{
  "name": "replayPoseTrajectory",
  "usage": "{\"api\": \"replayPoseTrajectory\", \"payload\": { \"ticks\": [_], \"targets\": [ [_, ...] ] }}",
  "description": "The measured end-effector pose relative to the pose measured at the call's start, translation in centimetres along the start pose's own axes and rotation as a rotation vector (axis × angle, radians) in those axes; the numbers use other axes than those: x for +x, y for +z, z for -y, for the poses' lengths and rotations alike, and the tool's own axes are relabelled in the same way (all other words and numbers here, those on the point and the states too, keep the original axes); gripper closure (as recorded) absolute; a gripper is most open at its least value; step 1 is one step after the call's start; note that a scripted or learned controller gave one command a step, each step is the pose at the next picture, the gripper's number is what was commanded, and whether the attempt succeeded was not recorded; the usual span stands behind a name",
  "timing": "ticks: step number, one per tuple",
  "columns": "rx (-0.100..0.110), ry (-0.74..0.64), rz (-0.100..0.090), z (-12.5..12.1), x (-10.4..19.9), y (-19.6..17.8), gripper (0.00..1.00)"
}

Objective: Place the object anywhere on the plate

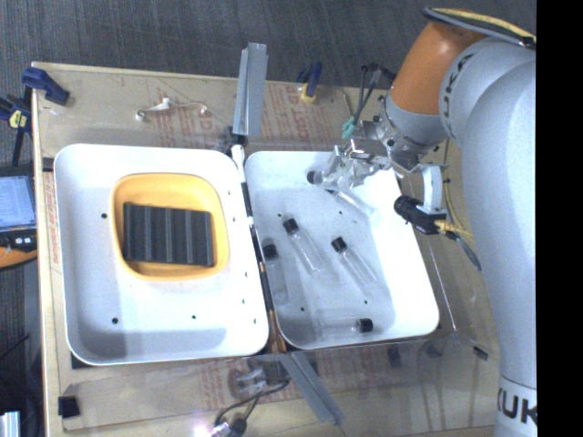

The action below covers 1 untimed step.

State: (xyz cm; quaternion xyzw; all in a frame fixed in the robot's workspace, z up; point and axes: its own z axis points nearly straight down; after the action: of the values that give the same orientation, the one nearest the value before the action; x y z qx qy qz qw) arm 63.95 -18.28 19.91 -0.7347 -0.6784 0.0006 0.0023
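Note:
A yellow square plate (168,188) lies in the left bin (82,308), with a dark grey ribbed block (169,235) resting on it. Several clear tubes with black caps lie in the right bin (410,299): one (301,244) near the middle, one (352,259) to its right, one (342,324) along the front wall. My gripper (335,175) hangs low over the right bin's back part, above bare floor, behind the tubes. I see nothing held in it.
Another capped tube (271,264) lies against the right bin's left wall. A grey metal bar (249,89) stands behind the gap between the bins. Blue clamps (44,84) sit at the bench's back edge. My arm covers the right side.

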Motion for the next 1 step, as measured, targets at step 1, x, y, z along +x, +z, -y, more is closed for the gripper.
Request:
{"api": "replayPoseTrajectory", "payload": {
  "ticks": [1],
  "targets": [
    [0.000, -0.040, 0.001, 3.19, 5.82, -4.18, 1.00]
  ]
}}
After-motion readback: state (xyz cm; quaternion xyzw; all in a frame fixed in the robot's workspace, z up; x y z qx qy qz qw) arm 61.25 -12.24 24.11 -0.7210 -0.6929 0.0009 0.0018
